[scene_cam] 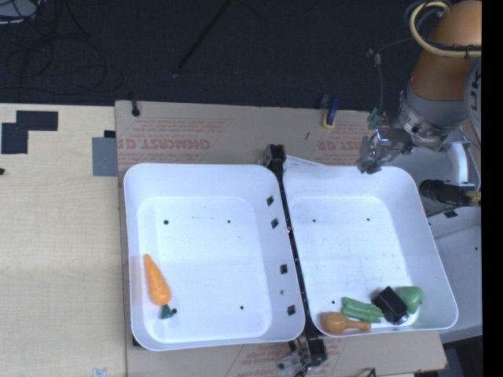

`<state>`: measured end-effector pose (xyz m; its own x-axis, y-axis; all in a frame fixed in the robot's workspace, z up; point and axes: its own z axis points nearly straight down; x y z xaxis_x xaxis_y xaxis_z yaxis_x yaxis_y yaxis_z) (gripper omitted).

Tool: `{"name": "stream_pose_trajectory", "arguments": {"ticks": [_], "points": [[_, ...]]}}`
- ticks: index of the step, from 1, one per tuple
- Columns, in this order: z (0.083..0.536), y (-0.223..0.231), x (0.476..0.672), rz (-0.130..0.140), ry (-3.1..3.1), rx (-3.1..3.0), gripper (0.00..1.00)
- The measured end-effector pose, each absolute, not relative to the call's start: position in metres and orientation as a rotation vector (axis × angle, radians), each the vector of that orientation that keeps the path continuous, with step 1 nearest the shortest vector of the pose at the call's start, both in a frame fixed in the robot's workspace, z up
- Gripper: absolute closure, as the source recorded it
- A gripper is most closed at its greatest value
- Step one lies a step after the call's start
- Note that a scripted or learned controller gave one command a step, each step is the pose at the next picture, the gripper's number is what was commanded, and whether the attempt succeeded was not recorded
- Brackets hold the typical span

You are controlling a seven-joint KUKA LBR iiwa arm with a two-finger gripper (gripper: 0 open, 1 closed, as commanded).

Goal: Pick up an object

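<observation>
While the claw hangs over the far right corner of the right bin, holding nothing visible, its opening cannot be told. Candidate objects: a carrot near the left bin's front left wall; green pieces, a black block and a tan piece touching in the right bin's front corner. Risk: crowding there may yield a miss or double grasp.
</observation>
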<state>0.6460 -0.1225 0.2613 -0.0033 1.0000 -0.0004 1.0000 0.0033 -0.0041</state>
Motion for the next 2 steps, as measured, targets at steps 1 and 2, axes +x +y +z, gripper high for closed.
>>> {"name": "stream_pose_trajectory", "arguments": {"ticks": [1,2], "points": [[0.346,-0.092,0.642,-0.005,-2.227,-2.221,1.0],[0.409,-0.053,0.594,-0.004,-2.227,-2.218,1.0]]}}
